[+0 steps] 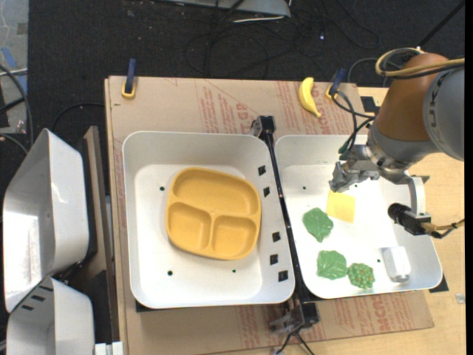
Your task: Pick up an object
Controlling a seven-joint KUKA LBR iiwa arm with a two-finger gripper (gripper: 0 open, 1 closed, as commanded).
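Two white bins sit side by side on a cardboard-covered desk (222, 98). The left bin (140, 154) holds a yellow tray (214, 213) with three compartments, lying flat near the bin's middle. The right bin (425, 265) holds several small things: a pale yellow block (343, 208) near the middle, a flat green leaf (318, 223) touching or just beside the block on its left, a second leaf (331, 265) closer to the camera, a knobbly green cluster (361, 275) just right of that second leaf, and a small whitish piece (396, 262) near the bin's right front corner.

The arm (414, 117) reaches in from the right, its orange band above the wrist. The gripper (346, 179) hangs over the far part of the right bin, its tip just above the block's far edge. Whether it touches the block cannot be told from this slant. The fingers are dark and bunched together in the view, and whether they are spread or closed cannot be told; nothing is seen held between them. The block lies on the bin floor, tilted a little relative to the bin's walls.

On the desk beyond the right bin lies a banana (310, 97), near a blue clamp (337, 82) at the desk's far edge. A second clamp (130, 78), with yellow at its foot, grips the far left corner. A black divider (279, 198) runs between the two bins.
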